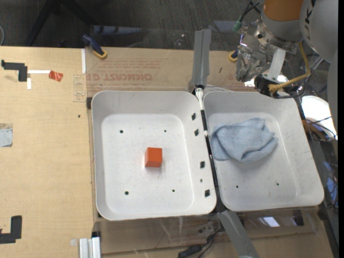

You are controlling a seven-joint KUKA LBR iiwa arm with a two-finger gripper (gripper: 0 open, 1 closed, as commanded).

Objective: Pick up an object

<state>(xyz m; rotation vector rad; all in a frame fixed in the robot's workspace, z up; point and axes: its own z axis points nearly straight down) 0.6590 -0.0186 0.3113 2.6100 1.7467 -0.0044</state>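
A small orange-red cube (153, 157) lies near the middle of the left bin (107, 144). A crumpled grey-blue cloth (244, 140) rests in the right bin (301, 176), toward its left side. My gripper (248, 69) hangs above the back edge of the right bin, up and behind the cloth, well apart from both objects. Nothing shows between its fingers.
A grey divider post (201, 58) stands between the bins at the back. Brown cardboard (140, 71) lies behind the left bin. A wooden bench top (37, 160) stretches to the left, with a small red item (55, 76) and black brackets on it. Cables hang by the arm.
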